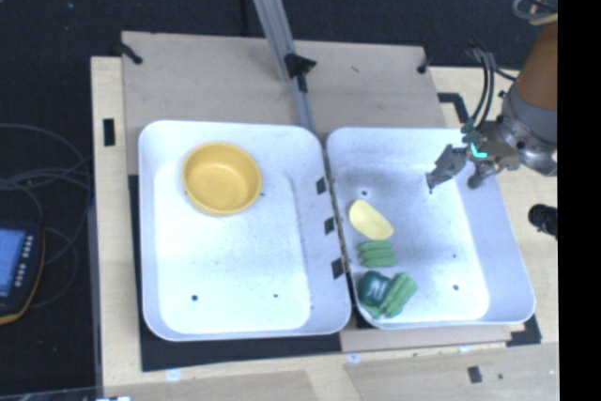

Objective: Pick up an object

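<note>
In the right bin (451,239) lie a pale yellow lemon-shaped piece (371,221), a small green ridged piece (377,254) below it, and a dark green cup with a green pod (385,292) at the bin's near left corner. A yellow bowl (222,178) sits in the left bin (235,286). My gripper (458,169) hangs open over the right bin's upper right part, nothing between its fingers, well to the right of and above the lemon piece.
A grey metal rail (272,14) slants down from the top to the gap between the bins. The arm's orange band (537,70) and cables stand at the right edge. A handheld pendant (19,263) lies off the bench at the left.
</note>
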{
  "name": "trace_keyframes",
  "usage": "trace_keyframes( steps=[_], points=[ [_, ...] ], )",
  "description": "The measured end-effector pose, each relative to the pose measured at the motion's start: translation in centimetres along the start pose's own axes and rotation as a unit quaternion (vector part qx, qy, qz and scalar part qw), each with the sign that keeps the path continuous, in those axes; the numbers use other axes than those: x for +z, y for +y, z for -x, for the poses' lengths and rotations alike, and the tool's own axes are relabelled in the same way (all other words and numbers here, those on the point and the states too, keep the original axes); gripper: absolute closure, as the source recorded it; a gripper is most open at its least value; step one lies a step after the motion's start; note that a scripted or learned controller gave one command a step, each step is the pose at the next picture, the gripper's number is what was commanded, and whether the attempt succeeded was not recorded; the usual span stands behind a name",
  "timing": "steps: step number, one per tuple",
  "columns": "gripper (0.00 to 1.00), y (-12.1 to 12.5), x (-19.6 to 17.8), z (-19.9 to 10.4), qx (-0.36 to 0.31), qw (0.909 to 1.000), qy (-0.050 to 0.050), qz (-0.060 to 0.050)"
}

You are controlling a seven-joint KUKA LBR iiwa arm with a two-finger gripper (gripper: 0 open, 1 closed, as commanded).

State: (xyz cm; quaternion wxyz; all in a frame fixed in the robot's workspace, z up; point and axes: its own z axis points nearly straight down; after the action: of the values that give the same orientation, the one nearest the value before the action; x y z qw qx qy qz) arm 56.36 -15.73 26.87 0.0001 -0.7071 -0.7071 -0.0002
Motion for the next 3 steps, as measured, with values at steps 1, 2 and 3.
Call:
trace_keyframes(
  steps=[1,2,3],
  points=[
    [0.00,0.0,0.0,0.0,0.000,1.0000,0.000,0.000],
    [0.00,-0.1,4.7,0.9,0.001,1.0000,0.000,-0.002],
    [0.00,-0.5,9.3,0.3,0.000,1.0000,0.000,-0.002]
  ],
)
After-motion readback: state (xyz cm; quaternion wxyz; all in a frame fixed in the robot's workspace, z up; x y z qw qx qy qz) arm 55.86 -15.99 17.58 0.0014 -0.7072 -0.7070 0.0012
